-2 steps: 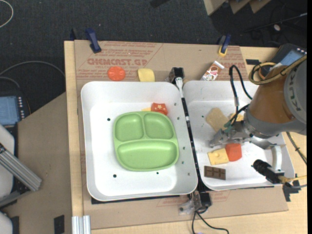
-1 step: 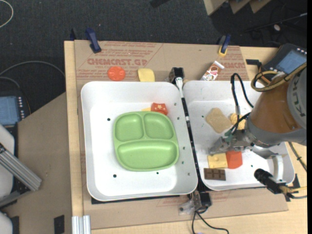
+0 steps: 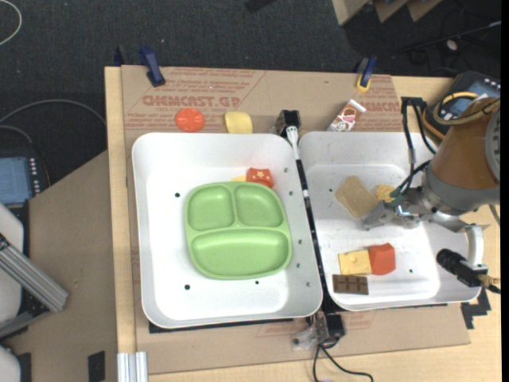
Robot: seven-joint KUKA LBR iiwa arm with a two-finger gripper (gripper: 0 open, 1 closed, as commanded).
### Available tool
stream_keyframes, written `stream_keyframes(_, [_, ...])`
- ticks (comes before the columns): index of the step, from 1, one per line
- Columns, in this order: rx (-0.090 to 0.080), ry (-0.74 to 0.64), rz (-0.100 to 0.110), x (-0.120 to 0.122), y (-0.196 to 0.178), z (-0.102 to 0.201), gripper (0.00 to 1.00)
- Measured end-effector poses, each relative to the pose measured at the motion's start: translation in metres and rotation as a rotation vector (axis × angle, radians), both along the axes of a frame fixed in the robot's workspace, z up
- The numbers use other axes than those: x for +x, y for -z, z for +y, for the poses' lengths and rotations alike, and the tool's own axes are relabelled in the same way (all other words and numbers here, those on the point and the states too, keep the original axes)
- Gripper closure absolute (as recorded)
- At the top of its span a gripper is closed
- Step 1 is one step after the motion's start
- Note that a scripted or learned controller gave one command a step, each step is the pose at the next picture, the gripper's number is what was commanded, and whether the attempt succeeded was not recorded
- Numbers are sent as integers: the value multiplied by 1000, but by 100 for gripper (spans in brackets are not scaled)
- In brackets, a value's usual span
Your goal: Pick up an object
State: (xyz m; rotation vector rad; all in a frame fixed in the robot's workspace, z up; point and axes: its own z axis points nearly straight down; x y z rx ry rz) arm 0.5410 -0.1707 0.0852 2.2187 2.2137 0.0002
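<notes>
Look at the right bin (image 3: 350,146), middle right of the frame: the hand (image 3: 383,216) sits low over the bin floor, at the end of the grey arm (image 3: 469,165) that comes in from the right edge. The piece nearest it is the tan block (image 3: 354,196), which lies just to the left of the hand and a little higher in the frame — touching it or very nearly so, though you cannot tell which at this slant. The block's long side runs from upper left to lower right, so it points roughly toward the hand.

The block looks flat, dull tan, with soft corners; it lies on the bin floor. A small yellow piece (image 3: 386,191) shows just above the hand, partly hidden by it.

Whether the hand is spread or closed you cannot tell, since the tips blur into grey metal against the white floor, and nothing can be seen gripped between them. So judge the pick as not yet made.

Lower in the same bin lie a yellow block (image 3: 354,262) touching a red block (image 3: 382,259), with a brown bar (image 3: 350,285) just below them — all near the hand, but farther than the tan block.

The left bin (image 3: 159,213) holds a green divided plate (image 3: 237,231) and a small red cube (image 3: 259,177) at its upper edge, well apart from the hand.
</notes>
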Motion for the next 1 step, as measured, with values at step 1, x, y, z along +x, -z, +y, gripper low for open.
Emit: stream_keyframes(1, [8, -1, 10, -51, 1, 35, 0])
